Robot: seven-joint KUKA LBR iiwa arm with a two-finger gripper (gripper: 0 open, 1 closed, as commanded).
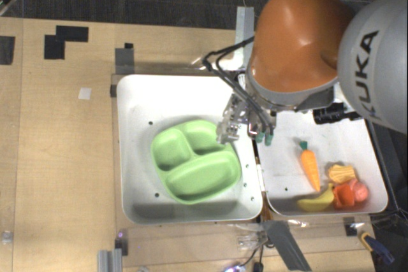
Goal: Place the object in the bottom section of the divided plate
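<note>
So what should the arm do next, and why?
Probably swing right and down toward the toy carrot in the right bin. The gripper hangs over the green divided plate with no object seen in it, and the plate's large bottom section has nothing in it yet.

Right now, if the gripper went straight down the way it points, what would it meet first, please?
Most likely the green divided plate: the gripper hangs over its upper right section, near the rim. Depth is hard to judge from this slanted view, so it might instead land on the left bin floor beside the plate.
</note>
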